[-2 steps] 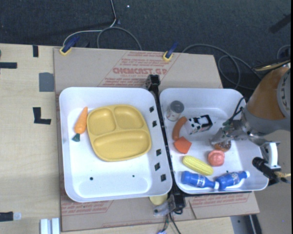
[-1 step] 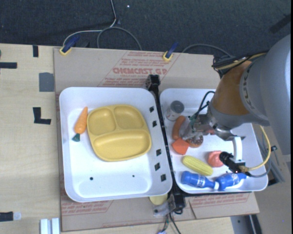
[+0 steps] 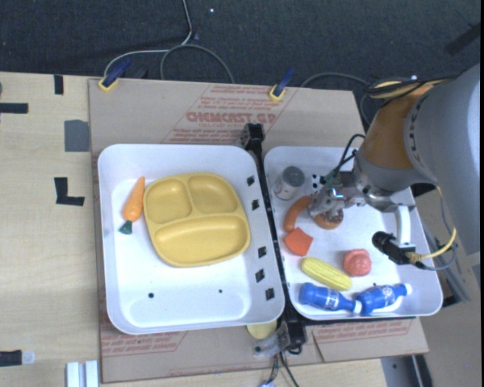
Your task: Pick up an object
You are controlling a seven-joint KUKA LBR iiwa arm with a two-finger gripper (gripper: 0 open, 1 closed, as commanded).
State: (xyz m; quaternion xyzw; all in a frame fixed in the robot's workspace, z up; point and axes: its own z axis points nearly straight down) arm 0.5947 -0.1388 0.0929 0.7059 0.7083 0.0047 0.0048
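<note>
Gripper [image 3: 332, 204] sits low in the right bin [image 3: 423, 297], at about ten o'clock of that bin's floor, directly over a small brownish round piece [image 3: 331, 219]; whether anything is clasped I cannot tell, since the tool's own body hides the tip. To my eye the step in hand is the descent and grasp itself — nothing is visibly lifted. Just beside the tool, toward nine o'clock, lies an orange sausage-shaped toy [image 3: 296, 211], smooth and curved. A grey cylinder [image 3: 290, 181] stands at eleven o'clock of it.

Toward six o'clock lie an orange-red blocky wedge [image 3: 298, 241], a knobbly yellow corn cob [image 3: 326, 274], a rounded red piece [image 3: 356, 262] and a glossy blue bottle [image 3: 351, 298] on its side. All look like hard moulded plastic — slippery, so the next move probably calls for a centred squeeze, then a straight rise.

In the left bin [image 3: 117, 297] rest a yellow divided plate [image 3: 197, 218] and, touching its nine o'clock edge, a toy carrot [image 3: 133, 201].
</note>
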